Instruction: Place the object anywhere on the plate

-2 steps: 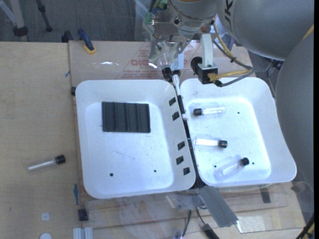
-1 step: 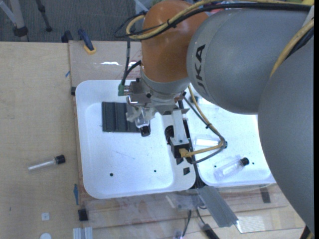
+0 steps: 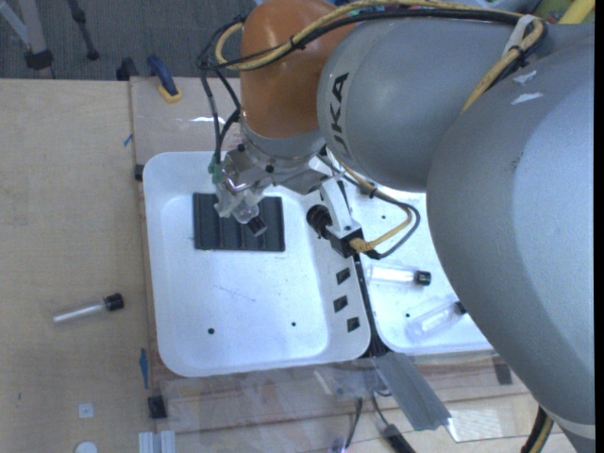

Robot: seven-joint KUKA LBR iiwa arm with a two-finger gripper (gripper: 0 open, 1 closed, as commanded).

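The end effector (image 3: 241, 206), finger state unclear, hangs over the dark plate (image 3: 239, 224) in the left bin (image 3: 189, 338).

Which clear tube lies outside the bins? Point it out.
The black-capped tube on the wooden bench, left of the left bin. The other black-capped tube and the clear tube both lie inside the right bin.

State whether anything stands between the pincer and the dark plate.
Nothing visible does. The pincer hangs right over the dark plate in the left bin. One capped tube lies aside in the right bin, another tube on the bench outside.
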